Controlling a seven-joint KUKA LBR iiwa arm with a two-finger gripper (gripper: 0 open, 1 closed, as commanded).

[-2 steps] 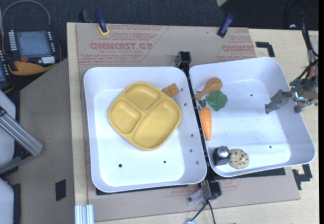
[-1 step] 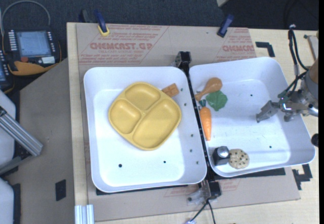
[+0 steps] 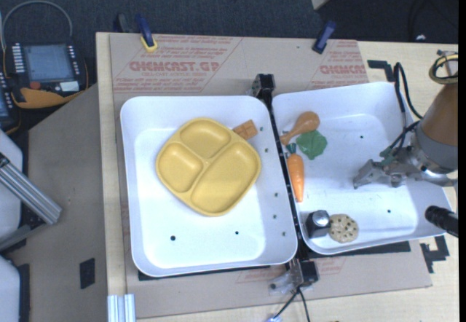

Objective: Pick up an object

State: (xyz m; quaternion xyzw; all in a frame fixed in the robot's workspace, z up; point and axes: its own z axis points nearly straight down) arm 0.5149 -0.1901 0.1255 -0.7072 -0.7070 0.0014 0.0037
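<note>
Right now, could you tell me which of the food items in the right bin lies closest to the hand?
The cookie, round and speckled at the bin's near edge, looks closest to the hand. The carrot, green piece and drumstick lie farther left.

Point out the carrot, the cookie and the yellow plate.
carrot [image 3: 295,175]: camera view, middle of its orange body.
cookie [image 3: 342,227]: camera view, centre of its top face.
yellow plate [image 3: 209,165]: camera view, ridge where its compartments meet.
</note>
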